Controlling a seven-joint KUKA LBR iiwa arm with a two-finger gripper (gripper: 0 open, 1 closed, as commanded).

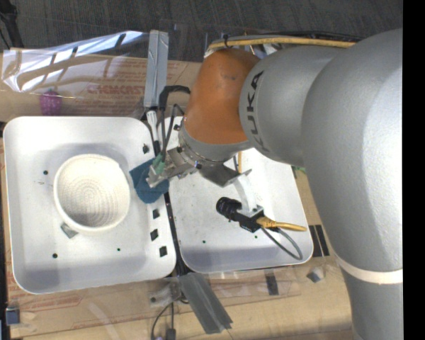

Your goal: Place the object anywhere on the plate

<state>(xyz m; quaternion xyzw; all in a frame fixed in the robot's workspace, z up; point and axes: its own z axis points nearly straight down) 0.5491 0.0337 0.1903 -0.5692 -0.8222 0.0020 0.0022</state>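
I see round white ridged plate (pixel 92 191) in left shallow white bin (pixel 28 261). Flat blue object (pixel 143 184) at that bin's right edge, beside plate, under metal two-finger gripper (pixel 159 172). Can't tell finger state or grip.

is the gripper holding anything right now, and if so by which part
It cannot be told for sure. The gripper sits right over a flat blue object at the left bin's right edge, beside the white round plate, but the hold itself is hidden.
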